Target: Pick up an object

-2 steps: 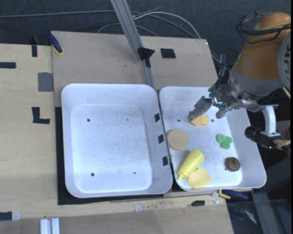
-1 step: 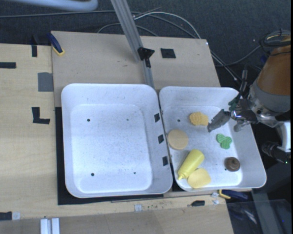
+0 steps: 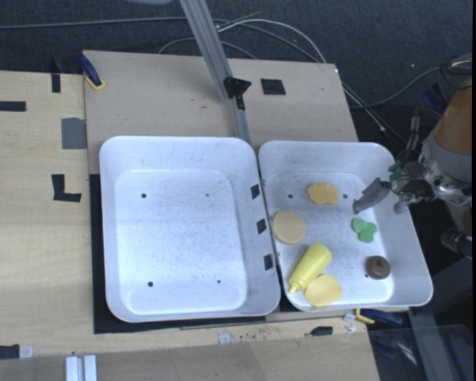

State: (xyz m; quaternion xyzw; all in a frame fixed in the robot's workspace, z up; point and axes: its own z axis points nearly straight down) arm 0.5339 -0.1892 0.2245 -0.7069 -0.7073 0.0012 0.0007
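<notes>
Broadly, the pale wooden counter (image 3: pixel 32 213) carries two shallow white plastic bins side by side: the left bin (image 3: pixel 178 228) and the right bin (image 3: pixel 345 153), whose floor holds the objects. The grey arm with an orange band (image 3: pixel 452 141) reaches over the right bin's right rim, its two-finger tool (image 3: pixel 385 197) spread apart with nothing between the fingers, above the bin just right of a flat yellow piece (image 3: pixel 323 194). Lower lie a yellow bottle (image 3: pixel 309 265), a tan round disc (image 3: pixel 289 228), a yellow lump (image 3: pixel 324 290), a green crinkled piece (image 3: pixel 365 230) and a small brown round object (image 3: pixel 377 267).
</notes>
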